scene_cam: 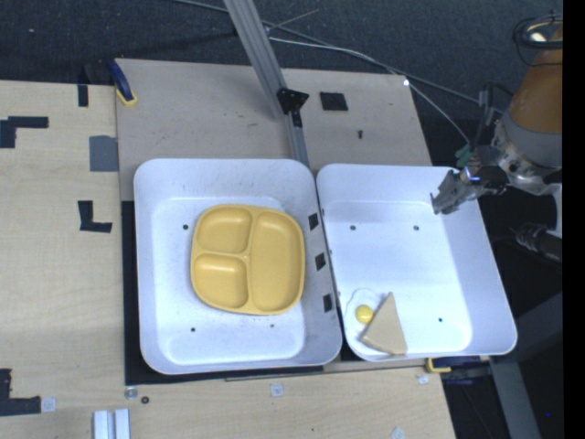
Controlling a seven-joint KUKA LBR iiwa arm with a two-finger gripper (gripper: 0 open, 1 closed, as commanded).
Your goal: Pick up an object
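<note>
A yellow three-compartment plate (pixel 248 259) lies in the left bin (pixel 164 190). In the right bin (pixel 457 273), near the front left corner, a tan bread-slice wedge (pixel 386 327) leans beside a toy fried egg (pixel 364 312) with a yellow yolk. My gripper (pixel 447 198) hangs over the right bin's back right edge, far from the bread and egg, with nothing visible between its dark fingertips. The arm's orange band (pixel 539 94) shows at the right edge.
A slanted metal bar (pixel 265 58) runs down to the gap between the bins. Thin cables (pixel 384 62) cross the dark floor behind. Black tape marks (pixel 91 216) dot the wooden bench on the left.
</note>
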